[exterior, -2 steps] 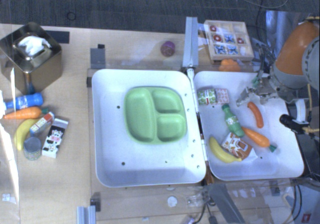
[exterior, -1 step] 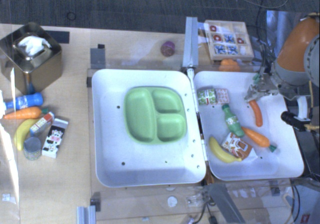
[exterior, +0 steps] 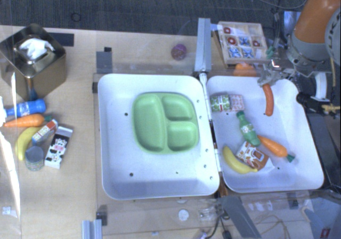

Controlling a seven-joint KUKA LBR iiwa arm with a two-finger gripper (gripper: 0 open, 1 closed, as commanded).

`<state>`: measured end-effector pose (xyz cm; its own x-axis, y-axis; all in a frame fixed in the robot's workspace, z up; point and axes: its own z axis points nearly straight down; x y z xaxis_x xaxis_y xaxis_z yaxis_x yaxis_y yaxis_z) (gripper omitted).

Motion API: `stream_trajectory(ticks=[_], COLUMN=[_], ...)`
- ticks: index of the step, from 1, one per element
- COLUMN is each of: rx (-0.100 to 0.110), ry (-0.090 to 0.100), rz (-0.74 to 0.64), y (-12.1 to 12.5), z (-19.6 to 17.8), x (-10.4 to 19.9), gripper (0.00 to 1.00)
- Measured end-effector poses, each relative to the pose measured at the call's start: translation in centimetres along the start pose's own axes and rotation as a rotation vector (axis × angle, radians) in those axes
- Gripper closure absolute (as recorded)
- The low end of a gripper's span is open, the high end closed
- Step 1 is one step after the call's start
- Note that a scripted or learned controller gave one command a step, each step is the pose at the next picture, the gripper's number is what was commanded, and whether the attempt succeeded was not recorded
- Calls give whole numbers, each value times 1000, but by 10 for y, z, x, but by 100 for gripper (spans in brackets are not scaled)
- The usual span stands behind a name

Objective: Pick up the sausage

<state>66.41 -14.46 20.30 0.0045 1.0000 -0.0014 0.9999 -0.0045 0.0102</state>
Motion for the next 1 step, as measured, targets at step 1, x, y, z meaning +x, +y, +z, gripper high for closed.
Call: stream_trajectory(ticks=[1], rx=[-8], ry=[-2], rz=[-7], y=[2], z=[-12], x=[2], gripper=[100])
